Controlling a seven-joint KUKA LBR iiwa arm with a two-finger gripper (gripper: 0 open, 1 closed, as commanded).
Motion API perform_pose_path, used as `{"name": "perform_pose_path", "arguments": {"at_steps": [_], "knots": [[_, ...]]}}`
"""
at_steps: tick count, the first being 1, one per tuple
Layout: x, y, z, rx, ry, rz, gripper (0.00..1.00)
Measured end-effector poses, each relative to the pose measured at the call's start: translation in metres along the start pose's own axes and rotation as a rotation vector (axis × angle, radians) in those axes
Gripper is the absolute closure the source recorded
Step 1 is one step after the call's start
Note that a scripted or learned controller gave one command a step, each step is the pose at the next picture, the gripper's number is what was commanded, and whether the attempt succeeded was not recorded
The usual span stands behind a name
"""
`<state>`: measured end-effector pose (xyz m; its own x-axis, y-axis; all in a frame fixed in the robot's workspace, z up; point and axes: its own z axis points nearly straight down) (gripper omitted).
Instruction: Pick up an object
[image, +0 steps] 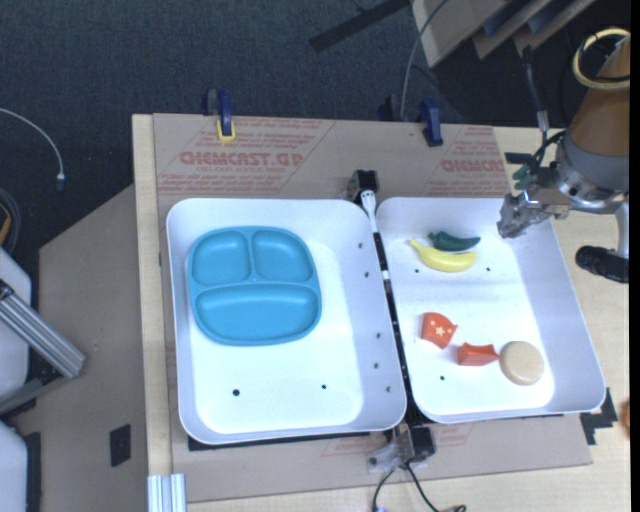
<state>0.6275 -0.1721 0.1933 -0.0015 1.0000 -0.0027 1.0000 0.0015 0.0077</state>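
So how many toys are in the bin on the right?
5. A green piece and a banana touch at the far end. Nearer, an orange-red piece, a red piece and a tan round one sit in a row. None looks hidden.

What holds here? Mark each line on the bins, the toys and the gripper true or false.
1. The blue divided plate lies in the left bin. True.
2. The yellow banana lies on the plate. False: it lies in the right bin, beside a dark green piece.
3. The gripper is at the right bin's far right corner. True.
4. The round beige piece is between the gripper's fingers. False: it lies on the bin floor beside a red piece.
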Motion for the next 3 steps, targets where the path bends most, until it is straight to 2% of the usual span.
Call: {"name": "perform_pose_path", "arguments": {"at_steps": [1,2,3], "knots": [[0.000,0.002,-0.054,-0.001,0.000,0.000,1.00],[0.062,-0.004,-0.057,0.009,0.005,-0.005,1.00],[0.113,-0.010,-0.062,0.009,0.005,-0.004,1.00]]}}
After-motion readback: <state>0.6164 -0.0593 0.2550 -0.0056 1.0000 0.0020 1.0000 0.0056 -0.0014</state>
